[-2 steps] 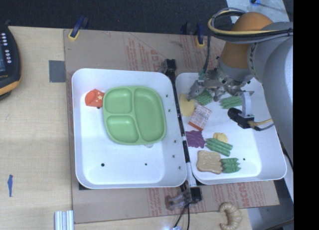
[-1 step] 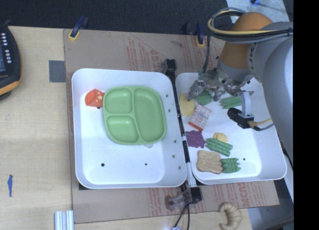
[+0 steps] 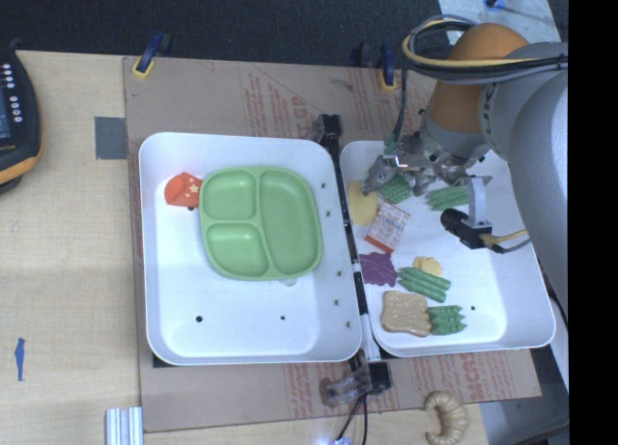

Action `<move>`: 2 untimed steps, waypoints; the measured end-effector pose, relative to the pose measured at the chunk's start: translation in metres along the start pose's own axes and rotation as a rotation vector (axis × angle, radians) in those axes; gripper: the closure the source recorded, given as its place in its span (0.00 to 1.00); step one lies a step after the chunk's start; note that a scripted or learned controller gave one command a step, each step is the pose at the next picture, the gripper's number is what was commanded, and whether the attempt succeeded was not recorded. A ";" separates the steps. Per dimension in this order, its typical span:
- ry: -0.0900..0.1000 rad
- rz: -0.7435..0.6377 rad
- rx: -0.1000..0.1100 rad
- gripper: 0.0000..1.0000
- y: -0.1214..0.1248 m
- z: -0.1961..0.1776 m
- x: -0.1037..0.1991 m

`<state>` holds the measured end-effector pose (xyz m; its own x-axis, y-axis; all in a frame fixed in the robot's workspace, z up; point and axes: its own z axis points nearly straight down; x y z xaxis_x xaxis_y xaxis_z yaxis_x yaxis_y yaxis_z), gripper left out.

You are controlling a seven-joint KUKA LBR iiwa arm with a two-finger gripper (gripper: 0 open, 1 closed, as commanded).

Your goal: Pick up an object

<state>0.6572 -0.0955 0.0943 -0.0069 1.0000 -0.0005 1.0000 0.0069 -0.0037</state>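
Observation:
My gripper [image 3: 401, 175] hangs low over the far left part of the right bin [image 3: 521, 322], its metal fingers close around a green toy piece [image 3: 394, 188]. A pale yellow piece [image 3: 361, 208] and a red-and-white packet [image 3: 388, 226] lie just in front of it. Further forward are a purple piece [image 3: 378, 268], a green bean pod [image 3: 424, 283], a small yellow piece [image 3: 428, 264], a toast slice [image 3: 404, 313] and another green piece [image 3: 445, 319]. A green piece [image 3: 448, 197] lies to the gripper's right.
The left bin [image 3: 174, 322] holds a green divided plate [image 3: 261, 222] and a red piece [image 3: 182, 190] at its far left. A black cable connector [image 3: 466, 228] hangs over the right bin. A handheld controller [image 3: 14, 115] lies at the left edge.

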 end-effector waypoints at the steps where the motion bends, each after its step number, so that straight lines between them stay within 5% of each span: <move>1: 0.000 0.000 0.000 0.00 0.000 0.000 0.001; 2: 0.000 -0.002 0.004 1.00 -0.001 -0.011 0.001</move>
<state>0.6567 -0.0946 0.1051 -0.0090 1.0000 -0.0001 0.9999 0.0090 -0.0081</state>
